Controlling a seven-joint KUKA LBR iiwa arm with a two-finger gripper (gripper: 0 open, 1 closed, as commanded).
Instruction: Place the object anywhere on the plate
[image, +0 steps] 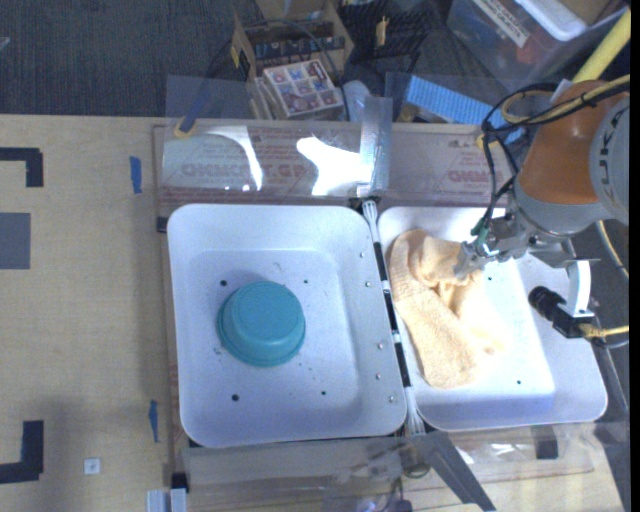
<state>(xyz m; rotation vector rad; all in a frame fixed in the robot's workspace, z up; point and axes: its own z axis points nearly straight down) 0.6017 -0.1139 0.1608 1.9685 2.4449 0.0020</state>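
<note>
Fingers (468, 262) seemingly pinched on yellow cloth (440, 310), right bin (570, 395), teal plate (262, 322) left.

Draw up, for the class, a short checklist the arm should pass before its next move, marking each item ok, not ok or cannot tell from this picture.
1. Object located: the yellow cloth lies crumpled in the right bin. Ok.
2. Target located: the teal plate sits in the left bin, with nothing on it. Ok.
3. Gripper position: the gripper is down at the cloth's upper edge. Ok.
4. Grip on the cloth: the fingertips are too small and blurred to judge. Cannot tell.
5. Cloth lifted free of the bin: it lies spread on the bin floor. Not ok.
6. Path to the plate: the ridge between the bins has to be crossed; nothing stands on it. Ok.
</note>
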